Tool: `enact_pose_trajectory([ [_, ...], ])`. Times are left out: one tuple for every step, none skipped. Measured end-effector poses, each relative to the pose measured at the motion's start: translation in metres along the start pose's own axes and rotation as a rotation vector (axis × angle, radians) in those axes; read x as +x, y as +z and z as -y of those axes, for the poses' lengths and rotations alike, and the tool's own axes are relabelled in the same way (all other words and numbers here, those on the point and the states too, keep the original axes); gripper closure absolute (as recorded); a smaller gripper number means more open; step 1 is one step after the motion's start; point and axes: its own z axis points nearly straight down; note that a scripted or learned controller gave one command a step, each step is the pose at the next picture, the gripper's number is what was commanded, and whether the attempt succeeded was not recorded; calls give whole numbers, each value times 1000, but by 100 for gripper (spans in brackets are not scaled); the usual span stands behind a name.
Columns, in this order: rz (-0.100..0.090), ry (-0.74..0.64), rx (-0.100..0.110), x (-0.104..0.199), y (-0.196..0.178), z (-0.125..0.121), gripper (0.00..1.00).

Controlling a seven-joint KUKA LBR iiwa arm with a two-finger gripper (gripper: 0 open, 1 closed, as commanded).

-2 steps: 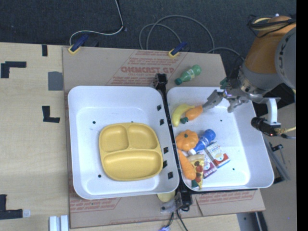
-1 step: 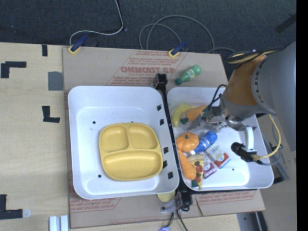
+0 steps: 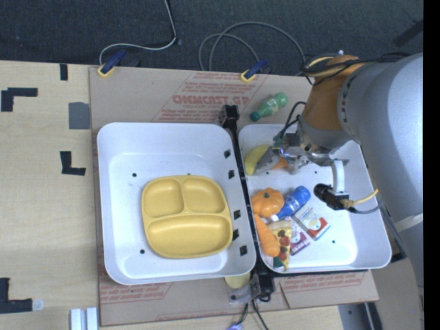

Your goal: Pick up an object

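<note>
The right bin [image 3: 357, 246] holds several small objects. A yellow banana-like piece [image 3: 256, 158] lies at its far left. Nearer the front are an orange pumpkin-shaped toy [image 3: 267, 202], a blue bottle [image 3: 295, 201], a red and white packet [image 3: 311, 223] and an orange carrot-like piece [image 3: 265, 238]. My gripper [image 3: 286, 154] hangs low over the far part of this bin, just right of the yellow piece, with the orange-banded wrist [image 3: 326, 102] above it. A small orange bit shows under the gripper, too small to identify.
The left bin [image 3: 117, 150] carries a yellow divided plate [image 3: 186, 215]. A green bottle [image 3: 269, 106] lies on the cardboard beyond the right bin. Cables loop across the dark floor at the back. The grey arm covers the right side.
</note>
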Motion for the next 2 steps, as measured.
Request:
enact_pose_trajectory([
  [0,2,46,-4,2,-31,0],
  [4,13,40,-6,-6,-30,100],
])
